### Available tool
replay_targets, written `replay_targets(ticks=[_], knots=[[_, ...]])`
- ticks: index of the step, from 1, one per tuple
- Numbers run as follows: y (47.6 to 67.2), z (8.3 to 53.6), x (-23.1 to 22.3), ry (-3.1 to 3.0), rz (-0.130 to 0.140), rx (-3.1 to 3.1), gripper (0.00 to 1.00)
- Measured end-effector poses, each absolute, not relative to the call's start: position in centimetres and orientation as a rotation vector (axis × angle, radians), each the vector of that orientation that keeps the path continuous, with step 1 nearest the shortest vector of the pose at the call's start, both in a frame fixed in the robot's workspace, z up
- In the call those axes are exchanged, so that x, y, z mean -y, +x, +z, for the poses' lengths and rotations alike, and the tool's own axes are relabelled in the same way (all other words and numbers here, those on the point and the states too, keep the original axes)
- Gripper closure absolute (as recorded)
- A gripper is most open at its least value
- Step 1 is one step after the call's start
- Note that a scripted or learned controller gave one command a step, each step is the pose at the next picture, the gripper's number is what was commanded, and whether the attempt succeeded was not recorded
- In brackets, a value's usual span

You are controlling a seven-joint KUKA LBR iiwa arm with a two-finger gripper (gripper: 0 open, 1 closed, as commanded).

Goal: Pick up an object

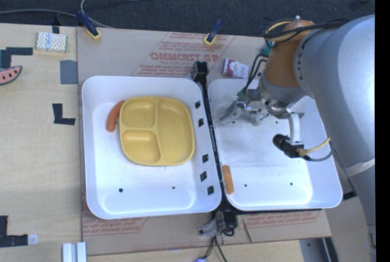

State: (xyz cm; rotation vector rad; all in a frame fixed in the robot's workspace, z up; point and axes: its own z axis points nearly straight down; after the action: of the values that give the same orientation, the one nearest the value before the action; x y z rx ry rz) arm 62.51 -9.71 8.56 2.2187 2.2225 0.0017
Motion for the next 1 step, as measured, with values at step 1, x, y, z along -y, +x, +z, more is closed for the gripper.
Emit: replay_targets(ticks=[1], knots=[[62.51,9.53,9.76,2.216,0.0,-2.222,1.0]])
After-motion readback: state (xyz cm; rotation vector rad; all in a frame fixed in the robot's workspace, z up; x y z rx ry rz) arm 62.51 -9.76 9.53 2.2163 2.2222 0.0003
